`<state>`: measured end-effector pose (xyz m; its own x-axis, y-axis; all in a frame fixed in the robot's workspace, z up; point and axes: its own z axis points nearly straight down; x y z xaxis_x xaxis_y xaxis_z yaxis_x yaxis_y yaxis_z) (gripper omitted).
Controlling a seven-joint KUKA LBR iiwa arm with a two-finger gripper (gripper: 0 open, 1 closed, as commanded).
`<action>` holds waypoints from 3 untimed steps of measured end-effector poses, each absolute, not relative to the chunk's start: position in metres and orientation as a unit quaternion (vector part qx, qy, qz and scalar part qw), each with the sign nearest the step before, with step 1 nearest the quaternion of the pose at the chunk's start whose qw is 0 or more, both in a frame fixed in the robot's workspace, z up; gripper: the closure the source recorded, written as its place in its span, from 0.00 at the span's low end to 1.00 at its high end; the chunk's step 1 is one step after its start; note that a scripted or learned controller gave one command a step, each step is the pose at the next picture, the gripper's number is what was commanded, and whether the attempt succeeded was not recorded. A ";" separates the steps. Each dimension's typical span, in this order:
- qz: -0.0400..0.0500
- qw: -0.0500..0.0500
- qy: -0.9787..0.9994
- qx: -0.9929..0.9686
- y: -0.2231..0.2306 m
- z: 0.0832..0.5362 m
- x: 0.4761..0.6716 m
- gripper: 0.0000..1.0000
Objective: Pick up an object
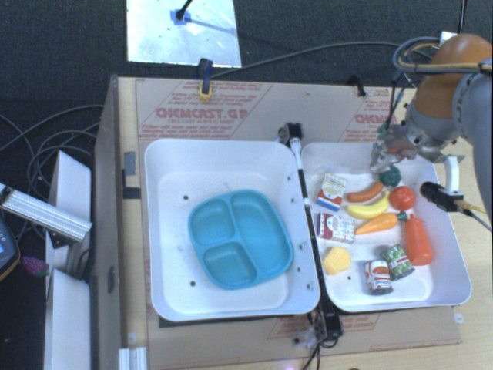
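Gripper (387,157) at right bin's (454,284) far edge; can't tell its open/closed state. Dark green toy (392,177) just beneath looks light, rigid, slippery plastic; pinch its sides.

Cardboard-topped bench (231,102) bears two white bins (166,206) (451,276) side by side, touching.

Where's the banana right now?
The banana lies in the right bin, toward its back, just below the sausage and above the carrot.
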<state>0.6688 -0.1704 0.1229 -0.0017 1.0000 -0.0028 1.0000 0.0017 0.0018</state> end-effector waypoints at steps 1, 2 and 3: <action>0.000 0.001 0.708 0.706 -0.169 0.122 0.669 0.00; -0.001 0.000 0.708 0.707 -0.207 0.083 0.641 0.00; 0.000 0.000 0.708 0.707 -0.179 0.083 0.596 0.00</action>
